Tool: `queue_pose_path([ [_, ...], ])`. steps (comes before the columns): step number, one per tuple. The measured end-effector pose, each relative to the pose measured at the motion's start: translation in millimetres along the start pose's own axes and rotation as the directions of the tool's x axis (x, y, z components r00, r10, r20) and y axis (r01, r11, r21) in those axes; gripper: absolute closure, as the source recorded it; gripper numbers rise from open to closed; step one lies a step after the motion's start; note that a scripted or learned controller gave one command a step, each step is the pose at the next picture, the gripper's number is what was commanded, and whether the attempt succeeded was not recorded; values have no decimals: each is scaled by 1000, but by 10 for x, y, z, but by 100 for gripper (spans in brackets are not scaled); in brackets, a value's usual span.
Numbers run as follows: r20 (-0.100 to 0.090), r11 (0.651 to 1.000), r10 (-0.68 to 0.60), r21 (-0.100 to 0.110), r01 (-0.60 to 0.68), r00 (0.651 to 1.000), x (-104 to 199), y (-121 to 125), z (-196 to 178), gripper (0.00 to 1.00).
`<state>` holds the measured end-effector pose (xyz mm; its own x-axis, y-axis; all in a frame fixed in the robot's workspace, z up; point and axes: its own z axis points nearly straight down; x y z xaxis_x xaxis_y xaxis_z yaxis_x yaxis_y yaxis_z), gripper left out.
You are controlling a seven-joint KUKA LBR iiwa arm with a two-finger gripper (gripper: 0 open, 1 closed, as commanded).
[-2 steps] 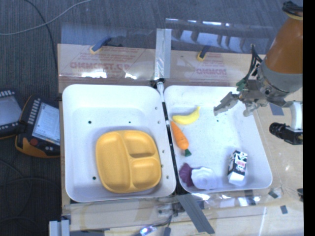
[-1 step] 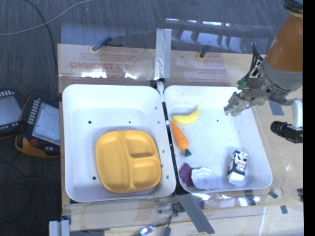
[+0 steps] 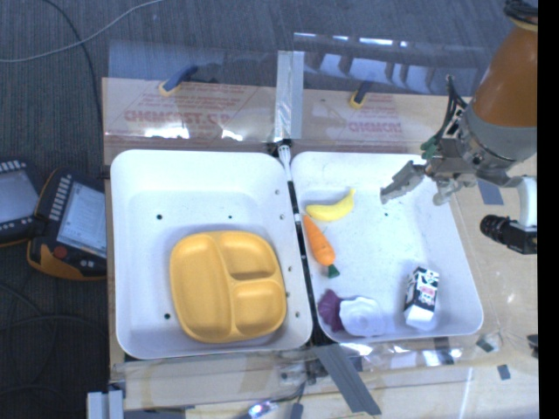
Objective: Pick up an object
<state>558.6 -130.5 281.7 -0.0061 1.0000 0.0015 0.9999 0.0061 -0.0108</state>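
Note:
My gripper [image 3: 422, 184] hangs open over the upper right part of the right bin [image 3: 454, 234], with nothing between its two fingers. In that bin a yellow banana [image 3: 332, 205] lies near the left wall. An orange carrot [image 3: 320, 243] lies just below the banana. A small black and white milk carton [image 3: 422, 297] stands near the bin's lower right corner. A white cloth-like item [image 3: 361, 314] and a purple item [image 3: 329, 305] sit along the bottom edge. All of these lie below and to the left of the gripper.
The left bin [image 3: 140, 190] holds a yellow divided plate [image 3: 229, 283]. A raised ridge [image 3: 295, 225] separates the two bins. A handheld pendant [image 3: 65, 225] lies on the floor to the left. Clear panels stand behind the bins.

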Motion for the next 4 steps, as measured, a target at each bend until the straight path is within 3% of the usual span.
queue_pose_path([
  [1,0,1000,0,0,0,1000,0,0,0,0],
  [2,3,983,-182,-5,182,983,340,777,767,0],
  [3,9,976,-216,-31,216,976,107,824,1694,0],
  [4,1,996,-82,-44,82,997,59,847,1768,0],
])
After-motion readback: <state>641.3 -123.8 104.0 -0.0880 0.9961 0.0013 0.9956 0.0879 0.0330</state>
